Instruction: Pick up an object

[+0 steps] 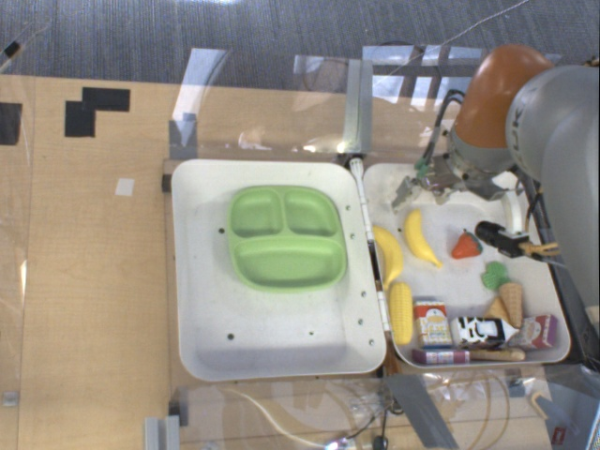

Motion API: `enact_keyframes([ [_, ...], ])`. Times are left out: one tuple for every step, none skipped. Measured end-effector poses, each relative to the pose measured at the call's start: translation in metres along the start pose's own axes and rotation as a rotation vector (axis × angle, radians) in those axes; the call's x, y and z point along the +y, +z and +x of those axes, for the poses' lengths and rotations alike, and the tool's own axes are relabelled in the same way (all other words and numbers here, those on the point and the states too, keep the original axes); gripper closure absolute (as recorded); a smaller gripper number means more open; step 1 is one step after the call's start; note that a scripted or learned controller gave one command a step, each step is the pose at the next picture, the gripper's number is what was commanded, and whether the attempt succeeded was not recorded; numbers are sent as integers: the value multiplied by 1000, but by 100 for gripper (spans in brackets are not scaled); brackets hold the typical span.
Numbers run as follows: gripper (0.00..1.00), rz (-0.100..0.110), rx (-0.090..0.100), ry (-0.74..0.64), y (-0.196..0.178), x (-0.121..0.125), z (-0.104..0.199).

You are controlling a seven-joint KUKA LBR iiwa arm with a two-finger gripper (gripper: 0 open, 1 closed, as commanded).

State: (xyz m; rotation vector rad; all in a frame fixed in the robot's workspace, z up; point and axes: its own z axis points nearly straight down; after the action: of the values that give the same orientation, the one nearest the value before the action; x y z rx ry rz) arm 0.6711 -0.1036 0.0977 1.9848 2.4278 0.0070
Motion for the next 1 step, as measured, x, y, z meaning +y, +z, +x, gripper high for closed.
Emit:
enact_keyframes([
  [0, -8, -2, 75, 7, -45, 18],
])
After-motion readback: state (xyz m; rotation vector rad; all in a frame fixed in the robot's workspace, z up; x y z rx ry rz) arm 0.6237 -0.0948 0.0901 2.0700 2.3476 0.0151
